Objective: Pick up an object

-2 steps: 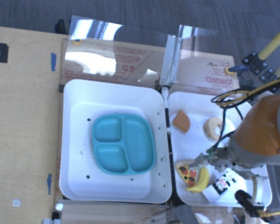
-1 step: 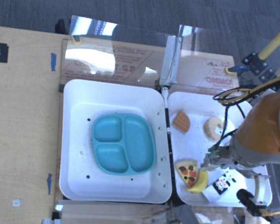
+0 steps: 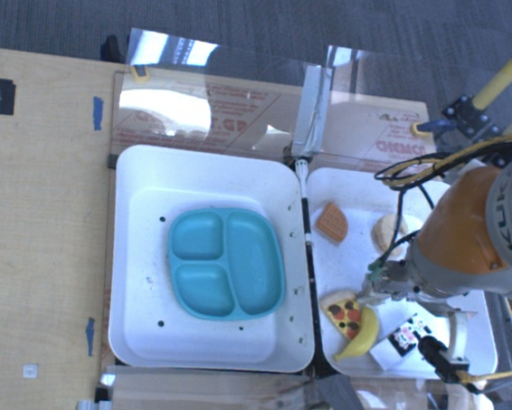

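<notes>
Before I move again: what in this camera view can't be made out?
- Gripper: the wrist hides its fingers.
- Pale round item: partly behind the arm and cables; unclear what it is.
- Small black-and-white thing: too small to identify.
- Right bin: the arm covers its right side.

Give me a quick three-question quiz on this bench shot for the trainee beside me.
1. True or false: the teal divided plate lies in the left bin.
2. Which thing touches the banana in the right bin? A) the waffle piece B) the pizza slice C) the plate
3. Fill in: the arm reaches over the ____ bin.

Key: 1 true. 2 B: the pizza slice lies against the banana near the bin's front left, while the waffle piece sits apart, farther back. 3 right.
</notes>
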`<state>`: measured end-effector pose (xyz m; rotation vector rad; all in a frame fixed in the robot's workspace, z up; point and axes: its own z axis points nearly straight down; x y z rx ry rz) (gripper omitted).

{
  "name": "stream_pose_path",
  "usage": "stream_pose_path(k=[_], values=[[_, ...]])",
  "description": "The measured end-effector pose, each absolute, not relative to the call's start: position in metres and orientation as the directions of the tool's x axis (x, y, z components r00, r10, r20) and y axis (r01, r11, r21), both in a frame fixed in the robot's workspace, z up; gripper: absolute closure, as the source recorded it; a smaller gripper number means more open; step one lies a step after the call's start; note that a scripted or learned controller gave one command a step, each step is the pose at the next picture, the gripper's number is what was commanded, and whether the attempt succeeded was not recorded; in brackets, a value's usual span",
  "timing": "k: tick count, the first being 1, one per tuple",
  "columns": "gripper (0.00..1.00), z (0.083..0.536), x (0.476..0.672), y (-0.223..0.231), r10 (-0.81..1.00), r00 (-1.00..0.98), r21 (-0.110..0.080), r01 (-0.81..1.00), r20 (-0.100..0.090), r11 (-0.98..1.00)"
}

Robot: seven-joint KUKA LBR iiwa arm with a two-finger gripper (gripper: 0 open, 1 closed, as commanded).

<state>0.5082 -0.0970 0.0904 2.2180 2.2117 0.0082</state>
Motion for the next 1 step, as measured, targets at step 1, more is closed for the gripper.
stream_pose_path(k=[1], values=[[0.00, 0.0881, 0.5077, -0.0968, 1.000, 0.003, 0.009, 1.000, -0.004, -0.003]])
